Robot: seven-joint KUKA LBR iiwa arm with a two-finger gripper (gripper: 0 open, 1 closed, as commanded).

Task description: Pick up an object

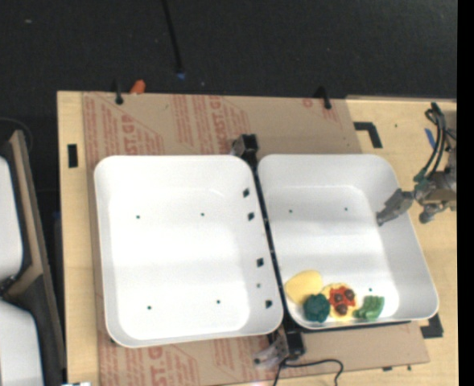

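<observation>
Small objects lie clustered in the right bin's (pixel 333 215) near corner: a yellow piece (pixel 302 282), a dark teal ball (pixel 316 306), a red and orange item (pixel 342 297) and a green piece (pixel 370 306). They touch or nearly touch each other. My gripper (pixel 408 210) hangs at the right bin's right rim, well behind the cluster and to its right. Its two fingers stand apart, open, with nothing between them; one grey finger (pixel 391 207) reaches over the rim into the bin.
The left bin (pixel 172 248) sits beside the right one, with a black divider strip (pixel 261 240) between them. Both rest on a cardboard sheet (pixel 180 123) on the wooden bench. Cables (pixel 436 135) hang at the arm by the right edge.
</observation>
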